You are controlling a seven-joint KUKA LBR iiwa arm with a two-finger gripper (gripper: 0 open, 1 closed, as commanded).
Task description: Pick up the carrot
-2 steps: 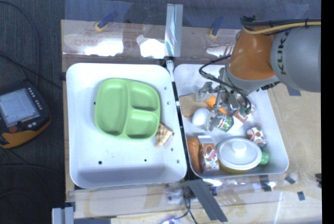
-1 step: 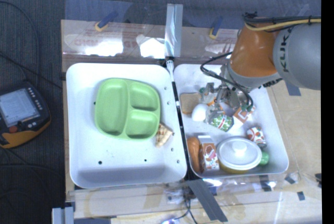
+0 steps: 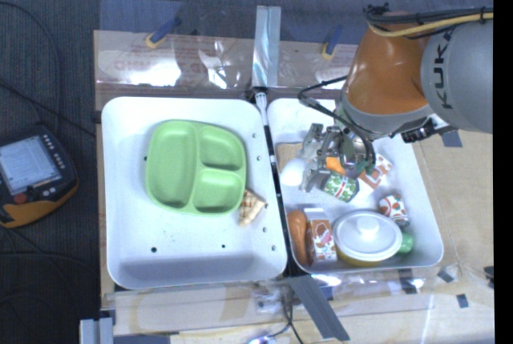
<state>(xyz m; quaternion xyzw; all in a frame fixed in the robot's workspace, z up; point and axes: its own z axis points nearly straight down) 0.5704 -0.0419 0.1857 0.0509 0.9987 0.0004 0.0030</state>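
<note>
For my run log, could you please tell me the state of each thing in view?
hand: low in the right bin, over the toys.
carrot: orange piece right at the hand; grip unclear.
green plate: upright, compartments bare, in the left bin.
white pot: upright, lid on.
left bin: level beside the right bin.

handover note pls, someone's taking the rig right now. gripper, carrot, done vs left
Gripper: down in the right bin, fingers around a small orange piece, apparently the carrot; whether they have closed on it is unclear.
Nearby: green can just below the gripper, white lidded pot at the front.
Left bin: green divided plate.
Done: arm is at the carrot.
Left: confirm grasp, lift clear.
</note>
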